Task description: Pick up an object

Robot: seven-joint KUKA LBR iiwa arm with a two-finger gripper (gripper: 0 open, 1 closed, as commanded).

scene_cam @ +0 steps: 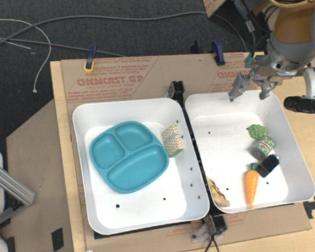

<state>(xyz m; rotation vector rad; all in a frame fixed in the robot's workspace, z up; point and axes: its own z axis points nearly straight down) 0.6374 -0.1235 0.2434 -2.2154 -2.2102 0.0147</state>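
Gripper point(251, 90) open, empty, over upper edge of right bin point(294, 139), upper right of frame.

Fingers spread w/ nothing btwn them. Pickable items sit lower right in that bin, well below gripper: green patterned toy point(260, 136), dark grey/black object point(265, 162) just under it, orange carrot point(252, 186) touching the black piece, banana peel-like scrap point(217, 193) by bin's lower left wall. Left bin point(88, 171) has blue divided plate point(128, 155) w/ small patterned object point(173, 140) beside its right rim. Clamps point(91, 58) on cardboard's top edge.

The gripper point(250, 86), fingers spread and holding nothing, hangs over the right bin's point(221, 112) far edge.
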